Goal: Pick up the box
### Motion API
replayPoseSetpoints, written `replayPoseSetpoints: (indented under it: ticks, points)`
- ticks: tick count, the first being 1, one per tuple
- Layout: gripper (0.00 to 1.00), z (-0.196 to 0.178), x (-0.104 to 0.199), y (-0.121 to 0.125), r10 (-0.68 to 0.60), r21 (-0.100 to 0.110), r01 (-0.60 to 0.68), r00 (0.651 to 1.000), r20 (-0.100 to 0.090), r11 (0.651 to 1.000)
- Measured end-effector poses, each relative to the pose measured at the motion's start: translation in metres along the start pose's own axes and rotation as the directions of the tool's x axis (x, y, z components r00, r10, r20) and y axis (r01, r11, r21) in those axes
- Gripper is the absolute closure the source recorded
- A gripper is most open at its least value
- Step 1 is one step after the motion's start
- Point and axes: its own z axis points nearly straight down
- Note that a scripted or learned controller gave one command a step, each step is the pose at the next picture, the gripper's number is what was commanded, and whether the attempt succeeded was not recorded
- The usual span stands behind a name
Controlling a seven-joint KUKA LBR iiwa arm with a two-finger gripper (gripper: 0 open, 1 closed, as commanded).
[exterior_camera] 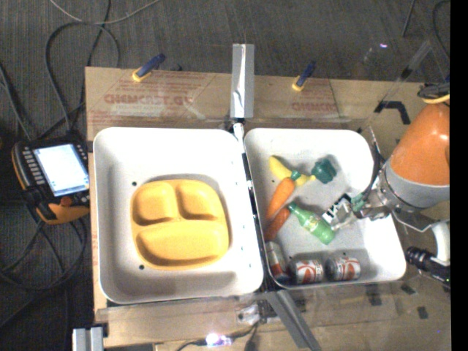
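Note:
A small box [337,210] with black and white print lies in the right bin [380,258], just right of a green bottle [311,223]. My gripper [356,205] reaches in from the right and sits low against the box's right side. The arm's grey wrist and orange band [428,148] hang over the bin's right rim. Part of the box is hidden by the gripper.
The right bin also holds a carrot [278,198], a yellow piece [281,168], a teal object [324,170] and two cans [327,270] along the front wall. In the left bin [110,196] sits a yellow divided tray [180,221]. A pendant [58,170] lies to the left.

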Motion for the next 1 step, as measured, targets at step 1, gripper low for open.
replayPoseSetpoints:
  ticks: [1]
  points:
    - [1.0, 0.0798, 0.0385, 0.0064, -0.198, 0.0, 0.198, 0.98, -0.003, 0.98]
